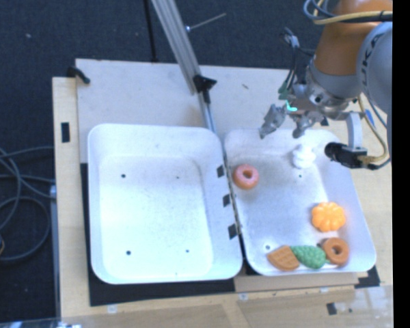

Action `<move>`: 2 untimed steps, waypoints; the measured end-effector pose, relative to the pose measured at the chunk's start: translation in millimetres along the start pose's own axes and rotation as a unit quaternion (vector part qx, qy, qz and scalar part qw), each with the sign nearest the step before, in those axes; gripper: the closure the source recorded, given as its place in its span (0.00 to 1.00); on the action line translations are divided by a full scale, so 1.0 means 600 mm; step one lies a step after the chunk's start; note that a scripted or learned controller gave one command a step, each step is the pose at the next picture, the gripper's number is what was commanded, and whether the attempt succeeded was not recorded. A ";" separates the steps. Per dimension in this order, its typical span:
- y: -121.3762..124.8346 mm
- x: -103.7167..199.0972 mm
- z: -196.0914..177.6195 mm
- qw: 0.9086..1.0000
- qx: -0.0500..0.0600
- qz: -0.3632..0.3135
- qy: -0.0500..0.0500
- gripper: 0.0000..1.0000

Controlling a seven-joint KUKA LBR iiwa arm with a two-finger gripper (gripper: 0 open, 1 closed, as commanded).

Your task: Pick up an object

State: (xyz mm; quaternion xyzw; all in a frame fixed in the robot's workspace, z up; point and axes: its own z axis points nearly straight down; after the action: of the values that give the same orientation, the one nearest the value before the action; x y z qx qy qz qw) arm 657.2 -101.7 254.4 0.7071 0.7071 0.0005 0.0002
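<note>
Nearest you, at 5 o'clock in the right bin (348, 183), three toys sit in a row: orange-brown piece (282, 258), green piece (309, 255) touching it, brown ring donut (336, 250) at the end. Just beyond, at 4 o'clock, an orange pumpkin (328, 216). Pink donut (245, 176) sits alone near the bin's 9 o'clock wall, well apart from the rest. Small white object (302, 157) lies at 1 o'clock, closest to the hand (292, 119), which hovers over the bin's far edge, fingers spread a moderate way, nothing between them. Left bin (157, 203) has no toys in it. My read: all are light moulded-looking toys, stiff enough, probably a bit slick. The white one is nearest but too blurred to judge shape; I'd pinch the pink donut across its rim instead, since it's isolated. No readable labels or writing anywhere on the desk (137, 87).
</note>
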 end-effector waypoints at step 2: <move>-0.006 -0.007 0.072 1.000 0.002 0.000 -0.001 0.00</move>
State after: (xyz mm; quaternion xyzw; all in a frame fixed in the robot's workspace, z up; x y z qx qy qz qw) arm 653.6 -105.9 211.4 0.7074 0.7068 -0.0013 -0.0008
